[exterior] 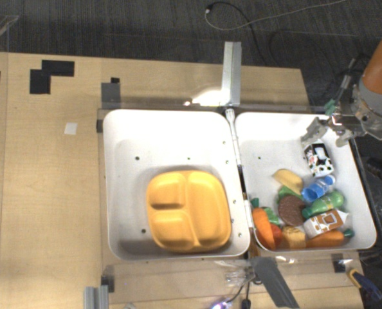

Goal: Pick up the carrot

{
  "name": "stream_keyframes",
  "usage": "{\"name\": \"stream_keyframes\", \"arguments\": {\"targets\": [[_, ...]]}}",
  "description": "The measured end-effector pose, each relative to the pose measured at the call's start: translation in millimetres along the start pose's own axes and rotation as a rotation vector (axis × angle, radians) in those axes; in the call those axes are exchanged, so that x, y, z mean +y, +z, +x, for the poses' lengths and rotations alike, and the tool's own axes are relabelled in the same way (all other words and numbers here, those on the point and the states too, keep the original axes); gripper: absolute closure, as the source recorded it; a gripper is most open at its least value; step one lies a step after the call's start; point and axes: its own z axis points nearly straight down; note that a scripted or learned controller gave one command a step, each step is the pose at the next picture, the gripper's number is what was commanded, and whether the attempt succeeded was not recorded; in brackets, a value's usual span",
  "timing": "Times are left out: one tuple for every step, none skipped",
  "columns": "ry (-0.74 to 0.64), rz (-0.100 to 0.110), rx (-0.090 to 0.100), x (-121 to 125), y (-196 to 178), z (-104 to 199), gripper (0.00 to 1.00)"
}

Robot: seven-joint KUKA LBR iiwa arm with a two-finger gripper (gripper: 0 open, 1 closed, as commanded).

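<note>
The carrot is hemmed in by the bin wall, a brown disc and a yellow block.

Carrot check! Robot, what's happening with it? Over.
Gripper over right bin's far corner, holding nothing seen. Carrot at near-left corner, untouched. Cookie and toy food crowd beside it.

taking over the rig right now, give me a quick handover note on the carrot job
Gripper: over the upper right corner of the right bin, nothing between its fingers; whether they are open or shut is unclear.
Carrot: lies in the right bin at its lower left, against the divider, beside the brown round piece and the rest of the toy food pile.
Left bin: holds the yellow divided plate.
Done: nothing visible; carrot not gripped.
Left: move the arm across the bin to the carrot, come down, grip, lift. The crowded pile may hamper the grasp.
</note>
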Motion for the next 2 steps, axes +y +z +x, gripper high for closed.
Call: {"name": "stream_keyframes", "arguments": {"targets": [[0.221,0.002,0.000,-62.6,121.9,28.3,0.00],[0.648,0.000,-0.001,-0.8,110.0,-12.3,0.00]]}}
